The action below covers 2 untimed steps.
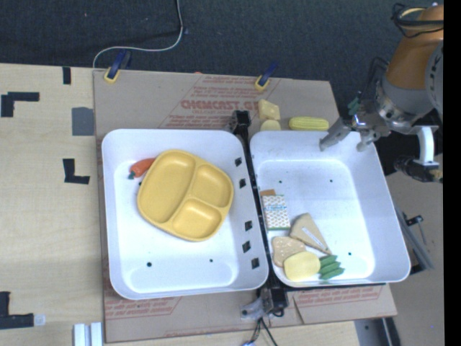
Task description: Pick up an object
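Gripper hovers at the right bin's far edge, nothing in its grasp.
Left of the right bin (374, 193), a yellow tray (185, 194) fills the left bin (119, 215); toy food pieces (299, 247) crowd its near side, while the gripper (347, 135), fingers spread apart, hangs above its far rim.

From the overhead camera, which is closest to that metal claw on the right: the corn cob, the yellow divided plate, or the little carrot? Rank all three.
Measured from the gripper at the right bin's top edge:
1. Corn cob, on the cardboard just behind the right bin, to the gripper's left in the image.
2. Yellow divided plate, in the middle of the left bin.
3. Carrot, at the plate's far left edge, partly tucked under it.
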Motion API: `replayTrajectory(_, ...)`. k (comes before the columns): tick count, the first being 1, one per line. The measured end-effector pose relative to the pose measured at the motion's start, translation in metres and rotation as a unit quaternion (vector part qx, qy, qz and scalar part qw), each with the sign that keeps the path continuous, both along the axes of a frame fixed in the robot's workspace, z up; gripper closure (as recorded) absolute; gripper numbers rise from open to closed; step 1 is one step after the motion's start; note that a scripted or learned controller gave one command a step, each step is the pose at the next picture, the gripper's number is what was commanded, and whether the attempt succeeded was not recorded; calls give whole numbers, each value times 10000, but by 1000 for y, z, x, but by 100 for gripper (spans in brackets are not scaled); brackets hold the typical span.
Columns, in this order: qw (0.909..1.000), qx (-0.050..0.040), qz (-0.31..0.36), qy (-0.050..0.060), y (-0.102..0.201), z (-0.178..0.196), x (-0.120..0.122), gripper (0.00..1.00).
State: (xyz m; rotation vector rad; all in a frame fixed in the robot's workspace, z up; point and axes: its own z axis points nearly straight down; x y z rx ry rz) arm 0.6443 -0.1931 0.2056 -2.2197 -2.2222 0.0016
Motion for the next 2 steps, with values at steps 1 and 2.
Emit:
replayTrajectory(1,10000,33,2,76,61,-91,-88,0)
replayTrajectory(2,10000,-44,-40,-42,84,-119,-139,0)
